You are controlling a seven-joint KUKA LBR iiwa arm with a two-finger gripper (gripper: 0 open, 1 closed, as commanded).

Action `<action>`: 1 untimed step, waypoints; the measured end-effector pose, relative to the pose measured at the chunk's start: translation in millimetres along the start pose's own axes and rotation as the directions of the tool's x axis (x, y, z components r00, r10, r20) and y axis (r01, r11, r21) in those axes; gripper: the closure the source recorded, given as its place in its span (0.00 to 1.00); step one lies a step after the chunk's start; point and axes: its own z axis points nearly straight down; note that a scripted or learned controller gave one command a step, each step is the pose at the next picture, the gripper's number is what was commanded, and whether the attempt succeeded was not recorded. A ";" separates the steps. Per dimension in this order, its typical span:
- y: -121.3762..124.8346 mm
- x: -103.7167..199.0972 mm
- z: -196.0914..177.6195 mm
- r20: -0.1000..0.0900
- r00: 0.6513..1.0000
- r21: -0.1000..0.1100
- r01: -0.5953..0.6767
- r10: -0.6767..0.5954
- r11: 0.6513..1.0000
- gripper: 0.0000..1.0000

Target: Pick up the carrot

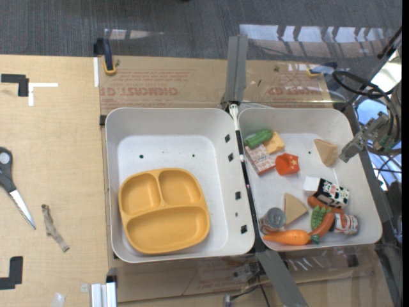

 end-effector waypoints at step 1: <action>-52.9 -11.6 17.1 0.001 0.920 0.001 -0.391 0.391 0.920 1.00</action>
